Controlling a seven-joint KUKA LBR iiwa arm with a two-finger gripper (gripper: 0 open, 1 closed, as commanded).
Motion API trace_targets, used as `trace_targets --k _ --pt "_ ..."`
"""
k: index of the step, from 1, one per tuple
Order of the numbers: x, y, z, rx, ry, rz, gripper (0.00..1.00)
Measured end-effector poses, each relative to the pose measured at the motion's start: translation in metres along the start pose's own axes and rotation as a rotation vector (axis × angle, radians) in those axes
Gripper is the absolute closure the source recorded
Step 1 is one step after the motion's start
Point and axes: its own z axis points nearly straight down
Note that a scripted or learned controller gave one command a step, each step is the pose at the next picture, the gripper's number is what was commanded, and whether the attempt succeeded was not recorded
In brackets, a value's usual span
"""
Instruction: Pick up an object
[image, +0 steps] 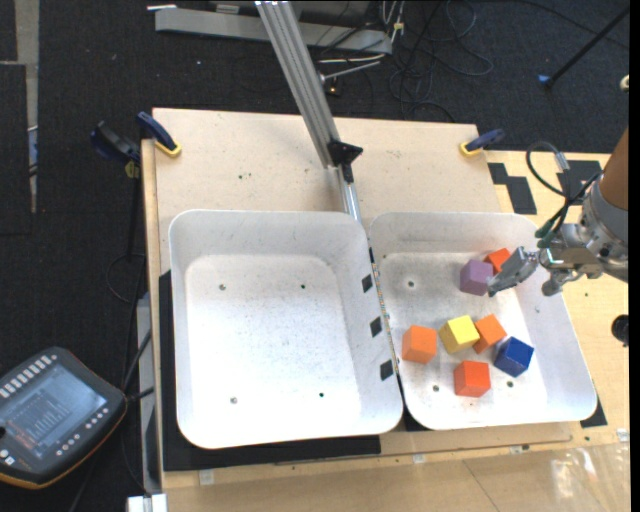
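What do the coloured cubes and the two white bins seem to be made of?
The cubes, such as the yellow cube and the blue cube, look like painted wood or matte plastic: flat colour, sharp edges, no shine. The right bin and left bin look like thin moulded plastic, smooth with rounded corners, speckled with dark marks.

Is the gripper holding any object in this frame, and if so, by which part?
It cannot be told. The gripper sits beside the purple cube and a small orange block in the right white bin, with no block visibly lifted.
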Motion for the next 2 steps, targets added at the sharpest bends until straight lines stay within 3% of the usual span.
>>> trace_targets --k 1,2 --pt "0.000 0.001 -0.002 -0.004 -0.001 0.001 0.00" --pt "0.005 -0.007 0.047 0.001 0.001 0.002 0.00"
